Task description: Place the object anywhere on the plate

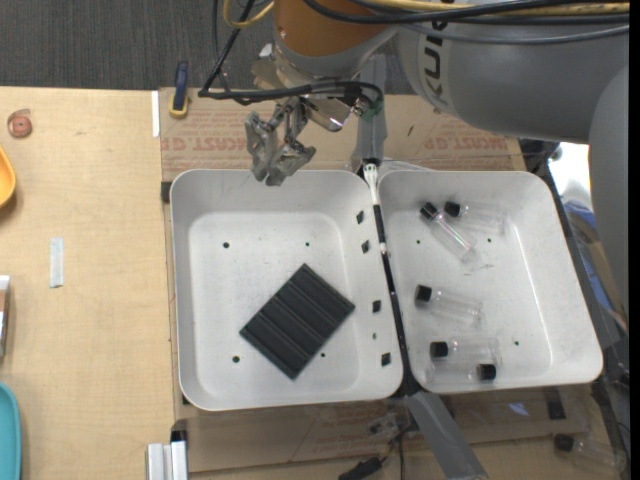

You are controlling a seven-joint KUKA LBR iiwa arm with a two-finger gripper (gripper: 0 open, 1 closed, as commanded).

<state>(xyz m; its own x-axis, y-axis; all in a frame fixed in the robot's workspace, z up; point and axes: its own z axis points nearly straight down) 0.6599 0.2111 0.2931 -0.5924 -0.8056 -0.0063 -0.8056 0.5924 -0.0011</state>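
You are looking at the gripper hanging over the upper rim of the left bin, near the frame's top centre; whether it is clamped or apart cannot be told. The dark ribbed plate is lying in that bin's lower middle. Clear vials are lying scattered in the right bin.

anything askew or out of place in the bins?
The black ribbed plate lies diagonally in the left bin. The clear vials in the right bin lie on their sides, scattered. No spill or damage visible.
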